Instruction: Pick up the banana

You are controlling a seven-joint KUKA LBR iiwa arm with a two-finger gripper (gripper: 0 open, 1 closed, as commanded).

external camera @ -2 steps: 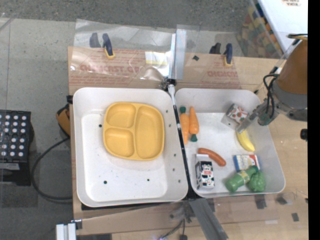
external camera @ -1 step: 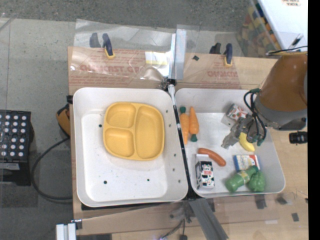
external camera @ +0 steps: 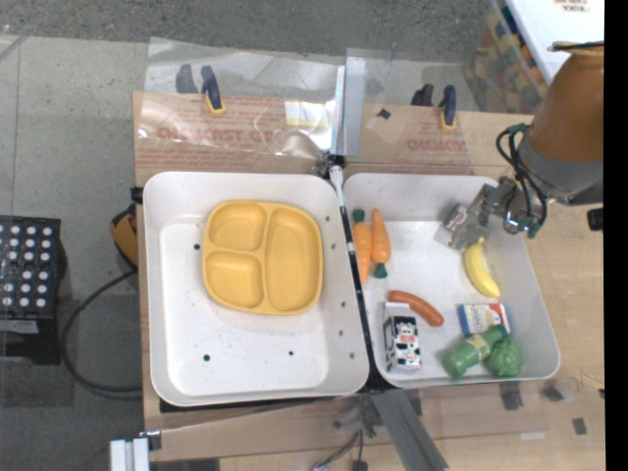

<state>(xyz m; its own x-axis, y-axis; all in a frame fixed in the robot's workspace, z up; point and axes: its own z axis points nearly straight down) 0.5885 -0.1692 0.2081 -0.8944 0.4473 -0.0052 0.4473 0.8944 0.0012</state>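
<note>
Yellow banana [external camera: 482, 270] in rt bin | long axis near-vertical | pincer [external camera: 463, 226] just above-left

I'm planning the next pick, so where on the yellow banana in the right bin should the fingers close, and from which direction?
Probably the middle of the curved yellow banana, coming from straight above, fingers spanning its narrow width. It lies flat, with free floor on both long sides.

A yellow divided plate [external camera: 263, 257] sits in the left white bin [external camera: 177, 361]. In the right bin [external camera: 432, 189], two carrots [external camera: 371, 245] lie at the left wall, with a sausage [external camera: 416, 307], milk carton [external camera: 400, 340], small box [external camera: 484, 318] and broccoli [external camera: 481, 354] toward the lower edge.
</note>
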